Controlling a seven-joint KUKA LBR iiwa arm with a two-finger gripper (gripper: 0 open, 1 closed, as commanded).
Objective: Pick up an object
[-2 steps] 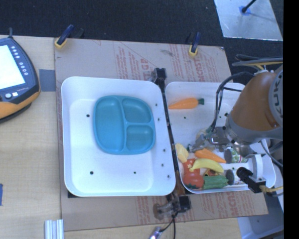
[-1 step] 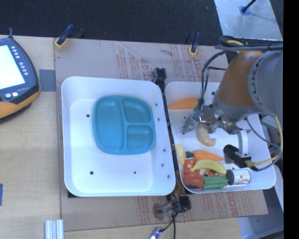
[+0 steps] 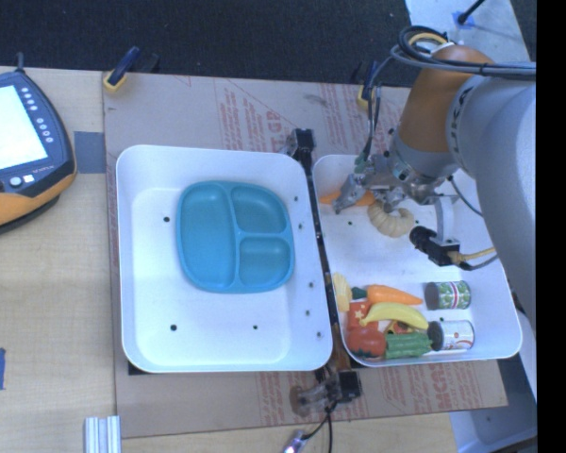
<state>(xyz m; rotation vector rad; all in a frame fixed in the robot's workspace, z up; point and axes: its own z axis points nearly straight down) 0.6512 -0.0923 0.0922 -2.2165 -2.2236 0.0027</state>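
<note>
Gripper (image 3: pixel 363 189) low in right bin (image 3: pixel 495 295) | fingertips possibly over orange item (image 3: pixel 329 196)

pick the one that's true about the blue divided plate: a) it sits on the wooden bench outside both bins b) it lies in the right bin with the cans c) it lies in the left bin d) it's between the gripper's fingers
c, the blue divided plate lies flat in the left bin, while the cans and toy food sit in the right bin and the gripper is over that right bin.
</note>
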